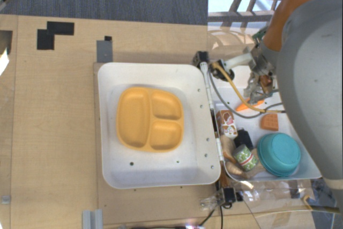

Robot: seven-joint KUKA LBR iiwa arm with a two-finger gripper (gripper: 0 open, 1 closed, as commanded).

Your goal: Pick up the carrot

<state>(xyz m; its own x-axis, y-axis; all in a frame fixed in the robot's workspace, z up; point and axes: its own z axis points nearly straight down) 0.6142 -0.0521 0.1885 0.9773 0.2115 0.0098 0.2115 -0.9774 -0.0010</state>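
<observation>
The carrot (247, 107) is a small orange piece lying near the back of the right bin (228, 96), partly covered from above. My gripper (261, 86) hangs directly over it, low in the bin, with its tip at or just above the carrot's right end. Yellow cables and the wrist hide where the two meet. The grey arm with its orange band (286, 16) fills the right side of the view and covers the bin's right part.
The left bin (110, 169) holds a yellow divided plate (150, 118). In the right bin, in front of the carrot, lie an orange waffle piece (270, 122), a teal bowl (278, 154), a small carton (228, 123), a green-patterned bottle (244, 156) and a beige dish (231, 168).
</observation>
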